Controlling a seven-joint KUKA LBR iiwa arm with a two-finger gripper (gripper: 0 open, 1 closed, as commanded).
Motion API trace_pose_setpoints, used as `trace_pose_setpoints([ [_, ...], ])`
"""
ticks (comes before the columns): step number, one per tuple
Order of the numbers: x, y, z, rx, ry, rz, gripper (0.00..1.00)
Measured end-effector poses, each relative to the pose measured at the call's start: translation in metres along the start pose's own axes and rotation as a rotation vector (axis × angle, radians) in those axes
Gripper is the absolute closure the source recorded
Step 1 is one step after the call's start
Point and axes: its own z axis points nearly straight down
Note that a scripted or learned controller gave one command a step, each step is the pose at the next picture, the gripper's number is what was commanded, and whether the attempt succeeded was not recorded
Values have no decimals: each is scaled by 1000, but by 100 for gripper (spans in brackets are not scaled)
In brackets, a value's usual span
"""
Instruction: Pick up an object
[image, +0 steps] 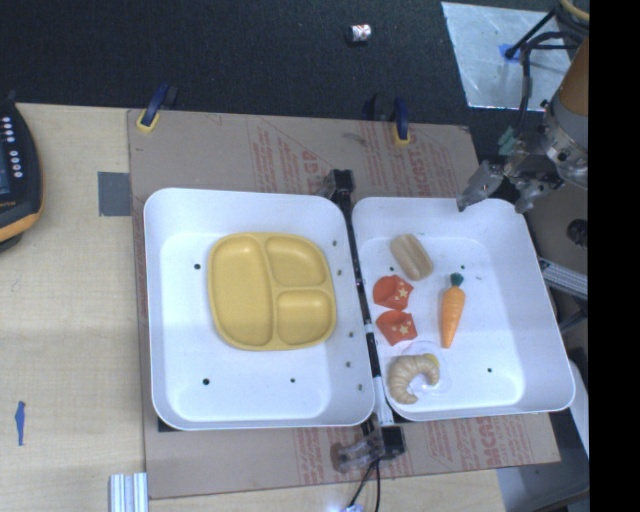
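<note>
Nothing picked yet. Croissant (413, 376) is lying lower centre in the right bin (520, 300), nearest the camera. Above it two red pieces (394, 308), with the carrot (452, 310) just to their right and the bread roll (410, 256) higher up. All loose and spaced apart, so graspable. Yellow tray (271, 290) is sitting in the left bin (170, 300). Tool (495, 188) is hovering upper right over the bin's far corner, fingers spread, carrying nothing.

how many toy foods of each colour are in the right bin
Red: 2, the two red strawberry-shaped pieces
Orange: 1, the orange carrot with a green top
Tan: 2, the tan bread roll and the pale tan croissant
Total: 5
</note>
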Motion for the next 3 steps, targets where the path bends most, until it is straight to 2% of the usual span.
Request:
trace_pose_setpoints([
  [1,14,-72,170,20,6,1,0],
  [2,8,-67,187,4,2,0,0],
  [3,6,-66,175,2,0,1,100],
])
